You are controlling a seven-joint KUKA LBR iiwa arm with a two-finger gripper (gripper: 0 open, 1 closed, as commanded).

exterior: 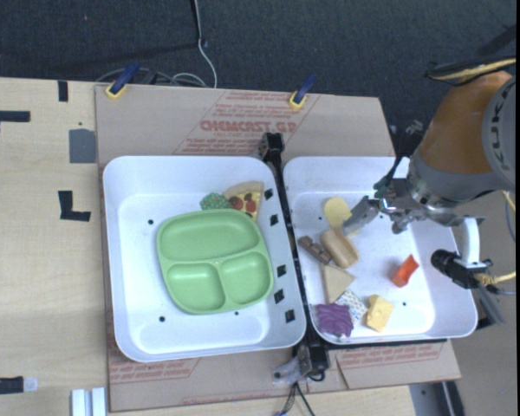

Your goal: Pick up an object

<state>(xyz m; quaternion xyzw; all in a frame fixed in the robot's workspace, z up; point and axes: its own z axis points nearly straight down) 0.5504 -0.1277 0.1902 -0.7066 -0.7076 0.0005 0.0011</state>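
Two white bins sit side by side on the table, and the tool [377, 213] hangs over the right bin [451, 323] with its fingers spread apart and nothing between them. Just beside its tip, to the left, lies a yellow piece [335, 209], with a tan bread roll [339, 248] below that and an orange piece [405, 270] below and right of the tool. Well left of it, the left bin [126, 232] holds a green divided plate [213, 261].

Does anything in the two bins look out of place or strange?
Mostly no. One oddity: the pizza slice and a green piece lie wedged behind the green divided plate in the left bin, not on it.
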